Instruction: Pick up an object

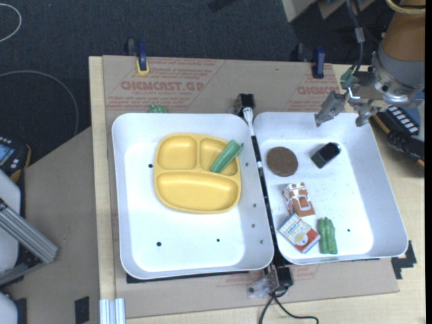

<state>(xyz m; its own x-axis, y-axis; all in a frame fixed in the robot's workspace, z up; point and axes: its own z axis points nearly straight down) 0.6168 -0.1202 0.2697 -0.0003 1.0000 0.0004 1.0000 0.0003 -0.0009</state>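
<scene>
My gripper (pixel 346 111) hangs over the far edge of the right bin (pixel 378 201), fingers spread open with nothing between them. Below it in that bin lie a small black block (pixel 326 154), a brown round disc (pixel 281 160), an orange-and-white carton (pixel 298 199), a second small carton (pixel 298 233) and a green pod-like piece (pixel 327 235). The black block is the nearest thing to the gripper, a little toward the front. In the left bin (pixel 135 201) sits a yellow divided plate (pixel 196 173) with a green stick (pixel 225 156) resting on its right compartment.
The bins sit on a cardboard sheet (pixel 169 79) held by blue and yellow clamps (pixel 140 56) at the back. A black bracket (pixel 246 103) joins the bins at the far middle. Cables and dark gear (pixel 403 128) lie at the right edge.
</scene>
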